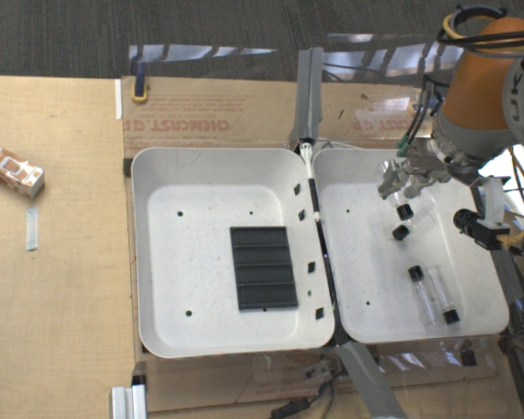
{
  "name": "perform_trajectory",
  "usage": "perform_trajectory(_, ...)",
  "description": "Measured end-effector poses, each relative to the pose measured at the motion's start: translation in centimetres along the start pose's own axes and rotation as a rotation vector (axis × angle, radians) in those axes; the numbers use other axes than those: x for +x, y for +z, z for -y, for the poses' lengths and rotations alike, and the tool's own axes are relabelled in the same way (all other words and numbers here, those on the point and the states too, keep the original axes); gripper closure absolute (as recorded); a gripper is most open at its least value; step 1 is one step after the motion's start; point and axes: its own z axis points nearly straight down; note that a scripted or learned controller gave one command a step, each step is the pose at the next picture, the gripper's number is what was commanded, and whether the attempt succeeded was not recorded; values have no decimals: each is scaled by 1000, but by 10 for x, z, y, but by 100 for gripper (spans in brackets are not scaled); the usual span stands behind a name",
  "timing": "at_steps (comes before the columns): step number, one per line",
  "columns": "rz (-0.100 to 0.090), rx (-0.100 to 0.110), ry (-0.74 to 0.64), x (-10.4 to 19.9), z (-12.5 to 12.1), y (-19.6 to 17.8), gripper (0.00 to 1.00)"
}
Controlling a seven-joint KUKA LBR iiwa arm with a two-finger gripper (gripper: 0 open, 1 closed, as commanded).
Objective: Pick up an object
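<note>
On the bench (52,321), a small carton (16,173) is seen at the far left, well apart from the bins, and a ribbed black block (264,267) lies flat in the left bin (157,339). In the right bin (349,321), the gripper (405,201) is poised near the back wall, though how far the fingers are parted cannot be told, and nothing is seen held. A clear tube with black ends (432,295), its long axis running diagonally, lies toward the front from the fingers, with nothing judged to bar the way.

White bins (157,234), black ribbed block (264,268)
</note>
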Motion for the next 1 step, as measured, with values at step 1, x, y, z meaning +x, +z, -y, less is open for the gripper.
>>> perform_trajectory(1,0,0,-20,35,-15,-30,100)
